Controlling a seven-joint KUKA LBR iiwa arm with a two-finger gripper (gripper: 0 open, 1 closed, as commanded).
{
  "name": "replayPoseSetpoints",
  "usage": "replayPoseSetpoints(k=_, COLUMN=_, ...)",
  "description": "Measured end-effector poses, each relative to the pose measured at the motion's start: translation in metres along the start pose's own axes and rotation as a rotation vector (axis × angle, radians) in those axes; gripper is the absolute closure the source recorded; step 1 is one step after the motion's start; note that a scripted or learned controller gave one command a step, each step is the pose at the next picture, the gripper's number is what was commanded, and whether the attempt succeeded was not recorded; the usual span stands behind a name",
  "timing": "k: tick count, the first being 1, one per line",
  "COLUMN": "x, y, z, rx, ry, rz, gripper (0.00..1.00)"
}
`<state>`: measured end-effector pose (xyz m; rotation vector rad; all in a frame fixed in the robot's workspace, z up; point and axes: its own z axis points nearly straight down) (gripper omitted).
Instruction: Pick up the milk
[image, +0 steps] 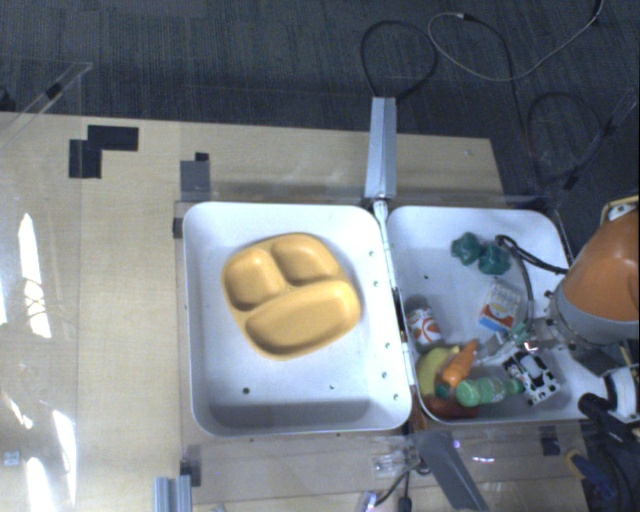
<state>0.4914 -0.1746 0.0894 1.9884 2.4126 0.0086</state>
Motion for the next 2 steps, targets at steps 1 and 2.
replayPoseSetpoints(k=1, x=0.002, y=0.003, z=-0.011, rx=-0.005, ry=0.000, rz=-0.004, gripper=1.00)
replayPoseSetpoints(k=2, x=0.055, y=0.009, z=-0.096, rx=0.010, ry=0.006, rz=0.147, gripper=1.00)
